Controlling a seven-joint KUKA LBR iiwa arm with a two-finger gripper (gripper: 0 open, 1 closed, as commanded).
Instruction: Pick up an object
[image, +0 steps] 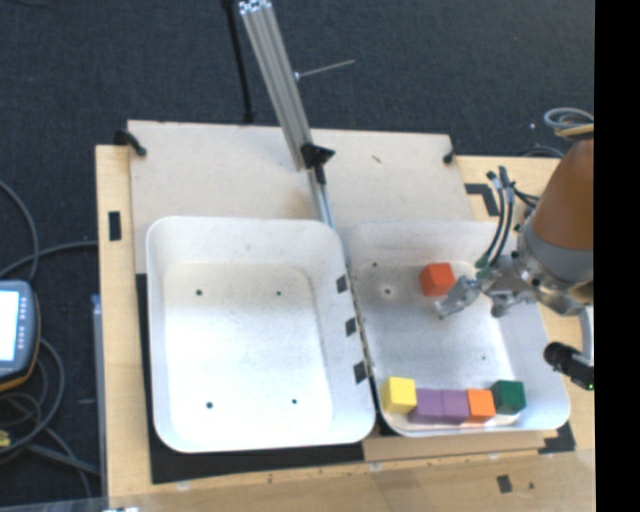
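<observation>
The orange cube (436, 279) is a small matte block with crisp edges, sitting in the right bin (400, 245), upper middle. The gripper (455, 300) sits just beside it, lower right; no telling its state. Yellow (401, 393), purple (443, 404), orange (481, 403) and green (509, 395) blocks line the smooth white plastic front wall.

A pale wooden bench (290, 150) stands on dark carpet (60, 70), with black cables (25, 225) trailing at left.

Pale wooden bench (400, 165) bearing two shallow white bins side by side: left bin (170, 300), right bin (400, 240).
</observation>
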